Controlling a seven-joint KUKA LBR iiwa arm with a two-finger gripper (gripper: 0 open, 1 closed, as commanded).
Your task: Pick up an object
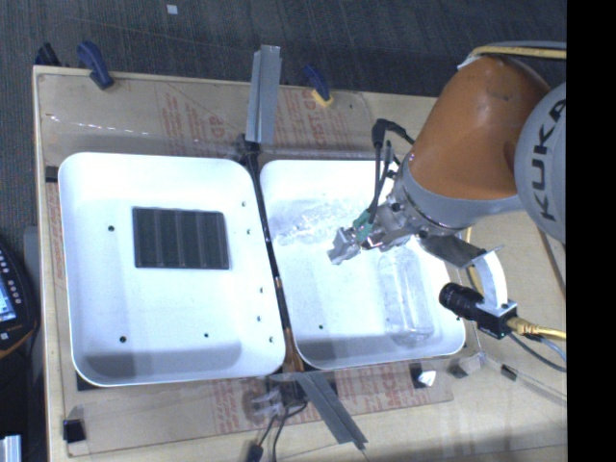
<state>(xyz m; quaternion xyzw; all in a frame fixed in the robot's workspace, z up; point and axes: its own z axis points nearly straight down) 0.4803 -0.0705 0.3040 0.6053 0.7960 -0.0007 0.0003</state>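
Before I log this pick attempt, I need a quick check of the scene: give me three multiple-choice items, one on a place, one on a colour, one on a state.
1. The gripper is over which bin?
A. left bin
B. right bin
C. neither

2. The rectangular pad in the left bin is
A. dark grey
B. red
C. yellow

3. The clear bottle in the right bin
A. stands upright
B. lies on the bin floor
C. hangs from the fingers

B: the gripper hangs over the right bin.
A: the pad is dark grey.
B: the bottle lies flat, beside the gripper.
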